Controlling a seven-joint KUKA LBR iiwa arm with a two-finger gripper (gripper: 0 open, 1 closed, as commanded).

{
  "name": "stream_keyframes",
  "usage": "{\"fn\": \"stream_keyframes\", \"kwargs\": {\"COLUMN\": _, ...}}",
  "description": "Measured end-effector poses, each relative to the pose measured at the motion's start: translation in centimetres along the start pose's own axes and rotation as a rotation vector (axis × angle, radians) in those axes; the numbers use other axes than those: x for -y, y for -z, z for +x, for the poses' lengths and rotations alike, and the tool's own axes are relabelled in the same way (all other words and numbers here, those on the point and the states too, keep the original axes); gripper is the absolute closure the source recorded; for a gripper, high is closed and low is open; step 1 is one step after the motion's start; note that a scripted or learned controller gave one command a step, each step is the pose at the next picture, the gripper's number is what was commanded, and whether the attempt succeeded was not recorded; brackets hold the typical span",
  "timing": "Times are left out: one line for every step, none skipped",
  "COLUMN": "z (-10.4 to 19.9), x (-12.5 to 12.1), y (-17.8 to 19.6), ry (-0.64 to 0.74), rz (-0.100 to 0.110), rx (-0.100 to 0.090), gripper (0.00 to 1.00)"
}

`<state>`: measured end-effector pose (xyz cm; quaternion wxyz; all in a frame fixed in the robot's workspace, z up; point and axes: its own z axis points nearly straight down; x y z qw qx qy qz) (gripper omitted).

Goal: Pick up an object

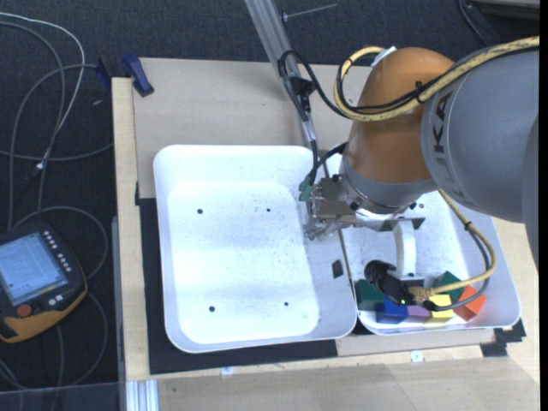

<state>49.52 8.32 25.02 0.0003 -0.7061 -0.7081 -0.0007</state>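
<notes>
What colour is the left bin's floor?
The left bin is white with fine dark speckles; camera view.

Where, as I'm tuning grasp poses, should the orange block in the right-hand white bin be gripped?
Probably its right end, from above: the orange block lies rightmost, beside bare floor of the white bin, while the yellow block crowds its left side.

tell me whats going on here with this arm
A robot arm reaches in from the right and hangs over the right-hand bin, set to pick something up. Coloured blocks lie heaped at that bin's near end. I can't see it holding any of them. The other bin has no blocks in it.
</notes>
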Motion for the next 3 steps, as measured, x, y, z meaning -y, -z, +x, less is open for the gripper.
{"fn": "stream_keyframes", "kwargs": {"z": 0.1, "x": 0.0, "y": 1.0, "ry": 0.002, "rz": 0.000, "rx": 0.000, "gripper": 1.00}}
{"fn": "stream_keyframes", "kwargs": {"z": 0.0, "x": 0.0, "y": 1.0, "ry": 0.001, "rz": 0.002, "rx": 0.001, "gripper": 0.00}}
{"fn": "stream_keyframes", "kwargs": {"z": -9.6, "x": 1.5, "y": 2.5, "ry": -0.011, "rz": 0.001, "rx": 0.003, "gripper": 0.00}}
